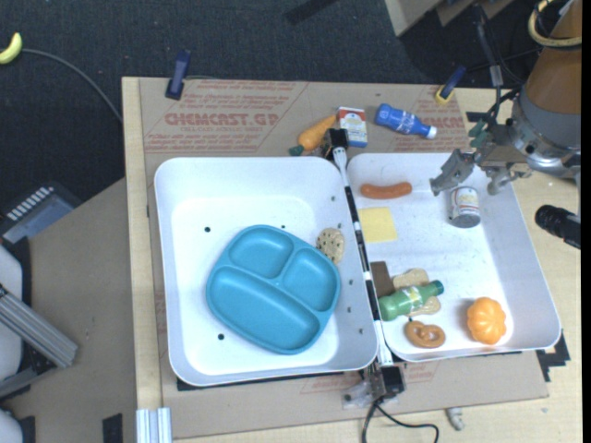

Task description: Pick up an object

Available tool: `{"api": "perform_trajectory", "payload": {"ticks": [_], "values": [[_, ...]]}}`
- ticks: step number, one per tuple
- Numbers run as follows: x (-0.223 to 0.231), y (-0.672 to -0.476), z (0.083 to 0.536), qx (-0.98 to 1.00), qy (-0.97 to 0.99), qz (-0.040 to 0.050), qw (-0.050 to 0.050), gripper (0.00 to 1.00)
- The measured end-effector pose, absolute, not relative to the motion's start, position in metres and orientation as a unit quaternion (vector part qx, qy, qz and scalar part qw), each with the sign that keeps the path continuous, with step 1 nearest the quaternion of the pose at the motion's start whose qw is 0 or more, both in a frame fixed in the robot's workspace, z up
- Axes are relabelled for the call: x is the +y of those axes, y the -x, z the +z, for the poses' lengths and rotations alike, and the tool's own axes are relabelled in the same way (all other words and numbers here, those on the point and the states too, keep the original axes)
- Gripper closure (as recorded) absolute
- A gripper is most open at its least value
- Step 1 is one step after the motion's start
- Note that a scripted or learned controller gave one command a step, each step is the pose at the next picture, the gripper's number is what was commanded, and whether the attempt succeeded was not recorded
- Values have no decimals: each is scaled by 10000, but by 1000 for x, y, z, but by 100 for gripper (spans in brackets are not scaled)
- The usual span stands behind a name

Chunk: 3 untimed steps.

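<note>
The gripper (464, 175) hangs over the right bin's (526, 238) far end, and the small can (464, 207) stands just below it, apart from the fingertips. How wide the jaws are, I cannot tell. Hot dog (385, 190) lies left of the can, cheese slice (377, 224) nearer the divider. Bare floor surrounds the can. Green bottle (410, 299), pretzel (426, 333) and orange pumpkin (487, 319) crowd the near edge. A blue tray (271, 288) sits in the left bin (185, 201).
</note>
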<state>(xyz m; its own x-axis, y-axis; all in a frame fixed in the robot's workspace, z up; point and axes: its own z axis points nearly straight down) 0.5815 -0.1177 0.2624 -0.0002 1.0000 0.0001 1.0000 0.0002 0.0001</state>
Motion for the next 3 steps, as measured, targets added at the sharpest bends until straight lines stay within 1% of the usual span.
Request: {"api": "perform_trajectory", "payload": {"ticks": [1, 2, 3], "values": [[-134, -501, 165, 7066, -7077, -7, -11, 0], [-132, -480, 129, 7065, -7077, 5, 15, 0], [-214, -527, 202, 7065, -7077, 2, 24, 0]]}}
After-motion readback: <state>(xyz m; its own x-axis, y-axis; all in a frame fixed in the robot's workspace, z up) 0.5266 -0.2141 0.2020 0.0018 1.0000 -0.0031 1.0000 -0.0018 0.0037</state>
